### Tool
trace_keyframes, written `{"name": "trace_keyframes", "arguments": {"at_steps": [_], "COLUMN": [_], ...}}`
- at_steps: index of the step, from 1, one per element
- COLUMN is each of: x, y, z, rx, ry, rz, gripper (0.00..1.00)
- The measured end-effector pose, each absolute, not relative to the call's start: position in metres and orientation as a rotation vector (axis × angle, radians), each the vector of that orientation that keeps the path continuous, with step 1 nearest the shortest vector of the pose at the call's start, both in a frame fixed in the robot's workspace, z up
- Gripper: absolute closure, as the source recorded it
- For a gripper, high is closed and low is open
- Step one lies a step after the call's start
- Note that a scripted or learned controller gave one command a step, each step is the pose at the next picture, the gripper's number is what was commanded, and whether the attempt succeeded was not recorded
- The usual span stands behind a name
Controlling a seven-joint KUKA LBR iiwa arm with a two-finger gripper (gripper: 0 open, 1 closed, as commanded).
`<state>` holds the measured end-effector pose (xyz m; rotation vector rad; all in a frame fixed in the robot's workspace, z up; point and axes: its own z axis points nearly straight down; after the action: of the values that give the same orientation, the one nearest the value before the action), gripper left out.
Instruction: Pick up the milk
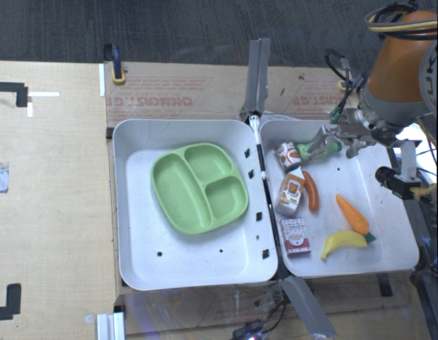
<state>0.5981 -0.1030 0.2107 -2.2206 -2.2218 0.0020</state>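
Observation:
In the right bin (388, 257), a white carton with an orange-brown label (291, 192) lies near the left wall; it looks like the milk. Just behind it lies a smaller white pack with red and green print (288, 154). My gripper (319, 146) hangs low over the back of the right bin, just right of that smaller pack and pointing toward it. It is about a carton's length behind the orange-labelled carton. Nothing shows held in it.
A red sausage (312, 191) lies against the carton's right side. A carton with red print (295, 236), a banana (344, 241) and a carrot (353, 214) fill the bin's front. The left bin (134, 261) holds a green divided plate (199, 187).

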Motion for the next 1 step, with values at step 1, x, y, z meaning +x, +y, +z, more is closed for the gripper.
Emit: {"name": "trace_keyframes", "arguments": {"at_steps": [1], "x": [0.5877], "y": [-0.0980], "z": [0.1156], "rx": [-1.891], "ry": [-2.525], "rz": [-0.014], "gripper": [0.00]}}
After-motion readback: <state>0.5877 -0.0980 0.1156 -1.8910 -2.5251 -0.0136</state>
